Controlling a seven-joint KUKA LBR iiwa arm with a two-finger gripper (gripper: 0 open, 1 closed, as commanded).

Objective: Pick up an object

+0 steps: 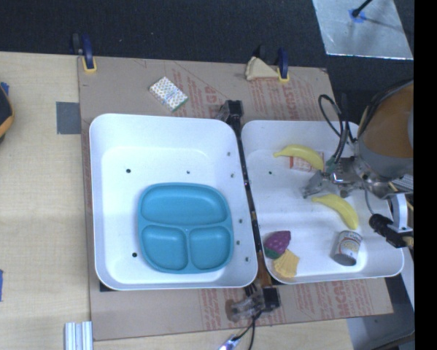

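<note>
Banana (pixel 338 208) lies in right bin (pixel 316 272), gripper (pixel 322 187) just above it; can't tell jaw state.

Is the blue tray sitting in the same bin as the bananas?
No, the blue tray lies in the left bin, while both bananas lie in the right bin.

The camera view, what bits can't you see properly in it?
- Gripper: small and dark, its grip unreadable.
- Arm: cut off by the right edge.
- Can: label too small to read.
- Red-and-white item: mostly hidden under the upper banana.
</note>
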